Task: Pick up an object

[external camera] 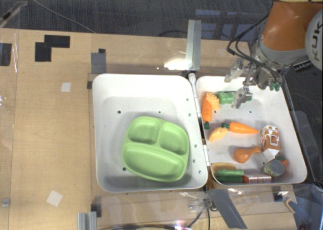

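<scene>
Holding toy foods, right bin (295,138); left bin (101,123) holds green tray (155,148).

- Orange-and-yellow piece (209,106), upright at the right bin's left wall.
- Green piece (225,98) just beside it.
- Carrot (240,128) lying flat mid-bin, yellow chunk (218,134) at its green end.
- Orange drumstick (244,154) below.
- Small carton (270,138), tilted, right side.
- Green cucumber (229,175) along the front wall.
</scene>
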